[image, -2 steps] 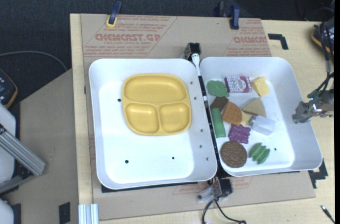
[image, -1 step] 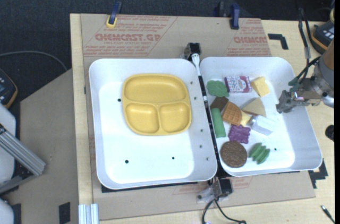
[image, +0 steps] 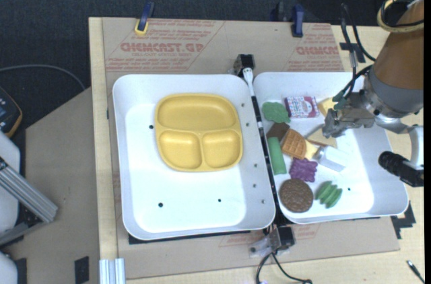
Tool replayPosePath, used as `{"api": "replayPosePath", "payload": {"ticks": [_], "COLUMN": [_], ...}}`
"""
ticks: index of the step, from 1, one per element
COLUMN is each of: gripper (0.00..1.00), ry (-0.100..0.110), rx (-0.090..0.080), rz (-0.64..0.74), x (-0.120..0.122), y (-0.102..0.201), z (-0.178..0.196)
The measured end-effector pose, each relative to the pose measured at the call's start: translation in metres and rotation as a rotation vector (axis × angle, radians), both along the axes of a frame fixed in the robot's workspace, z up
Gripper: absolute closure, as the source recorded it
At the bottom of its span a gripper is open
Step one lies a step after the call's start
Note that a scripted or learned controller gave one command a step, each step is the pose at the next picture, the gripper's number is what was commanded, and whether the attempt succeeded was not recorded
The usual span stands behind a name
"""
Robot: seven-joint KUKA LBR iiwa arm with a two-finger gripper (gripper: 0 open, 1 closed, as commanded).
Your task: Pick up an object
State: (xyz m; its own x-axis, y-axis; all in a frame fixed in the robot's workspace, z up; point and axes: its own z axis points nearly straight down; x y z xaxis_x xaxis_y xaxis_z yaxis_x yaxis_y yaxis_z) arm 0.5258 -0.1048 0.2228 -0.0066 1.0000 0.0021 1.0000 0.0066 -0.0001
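Camera view: hung low in the right bin point(image: 367, 176), the gripper point(image: 337, 122) just right of the waffle piece point(image: 294, 143) and above a tan wedge point(image: 322, 138). Open or closed? Could not be told, with the wrist blocking the tips. Nothing seen in its hold. Judged to be mid-approach, with the pick not yet made.

Crowded around that waffle piece:
- green stick point(image: 275, 155) touching its left
- purple piece point(image: 304, 169) just below
- brown round cookie point(image: 296, 195) lower again
- green pods point(image: 328, 194) down to the right
- small packet point(image: 301, 106) above
- round green lump point(image: 275, 112) up and to the left

Best done, probably, by settling on the wedge or another piece with free sides, dropping straight down, closing squarely across the narrow width, then lifting slowly so neighbours were not dragged along. Risked a slip on the wedge's slanted faces.

Far left of the waffle piece, lay a yellow divided tray point(image: 199, 131) in the left bin point(image: 192, 205).

Writing: read "CHEMCAST GP" in red on the board point(image: 168, 44) above. Packet's label too small to read.
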Motion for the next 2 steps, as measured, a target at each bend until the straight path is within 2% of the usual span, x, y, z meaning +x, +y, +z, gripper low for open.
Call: {"api": "replayPosePath", "payload": {"ticks": [2], "gripper": [1.00], "ry": [-0.003], "rx": [-0.002], "rz": [-0.001], "x": [0.048], "y": [0.092], "z": [-0.011]}}
